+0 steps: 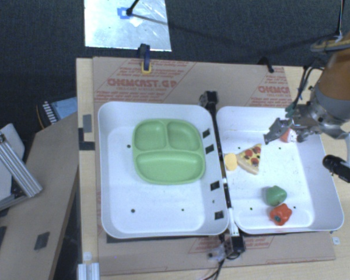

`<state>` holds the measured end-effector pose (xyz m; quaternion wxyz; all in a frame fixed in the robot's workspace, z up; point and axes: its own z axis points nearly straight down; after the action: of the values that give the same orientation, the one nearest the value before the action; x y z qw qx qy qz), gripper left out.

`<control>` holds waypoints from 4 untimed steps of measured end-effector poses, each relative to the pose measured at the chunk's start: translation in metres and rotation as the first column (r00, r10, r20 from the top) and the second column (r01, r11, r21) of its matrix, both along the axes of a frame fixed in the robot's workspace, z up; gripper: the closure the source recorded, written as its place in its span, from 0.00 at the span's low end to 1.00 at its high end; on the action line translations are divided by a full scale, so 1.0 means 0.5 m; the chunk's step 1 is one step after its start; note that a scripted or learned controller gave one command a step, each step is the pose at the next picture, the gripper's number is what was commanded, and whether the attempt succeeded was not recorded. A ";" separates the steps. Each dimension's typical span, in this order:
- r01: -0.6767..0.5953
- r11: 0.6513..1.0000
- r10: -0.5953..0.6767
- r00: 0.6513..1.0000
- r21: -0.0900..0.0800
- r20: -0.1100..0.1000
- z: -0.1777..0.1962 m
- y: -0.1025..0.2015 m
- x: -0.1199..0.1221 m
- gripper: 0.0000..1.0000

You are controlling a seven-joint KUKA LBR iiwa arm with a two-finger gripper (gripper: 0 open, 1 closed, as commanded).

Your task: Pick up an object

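Observation:
My gripper [283, 130] hangs over the upper right part of the right bin [315, 182], at the end of the grey and orange arm. A small red and white object [286, 136] shows right at the gripper; whether it is held or lying below I cannot tell. A toy pizza slice [249, 158] lies left of and below the gripper, with a small yellow piece [230, 161] beside it. A green pepper [275, 195] and a red pepper [280, 213] lie near the bin's front edge.
The left bin [114, 174] holds a green divided plate [168, 151]. A black divider with clips [217, 156] runs between the bins. Aluminium framing [9, 162] stands at the far left, off the bench.

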<state>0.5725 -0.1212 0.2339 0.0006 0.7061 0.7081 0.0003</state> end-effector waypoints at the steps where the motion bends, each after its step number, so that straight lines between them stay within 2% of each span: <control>1: 0.001 1.000 -0.001 1.000 0.000 -0.002 -0.089 0.011 -0.010 0.00; 3: 0.002 1.000 -0.002 1.000 0.003 0.002 -0.292 -0.008 -0.007 0.00; 4: 0.000 1.000 0.000 1.000 0.004 0.011 -0.262 -0.006 0.000 1.00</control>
<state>0.5722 -0.1241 0.1027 0.0031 0.7060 0.7081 0.0057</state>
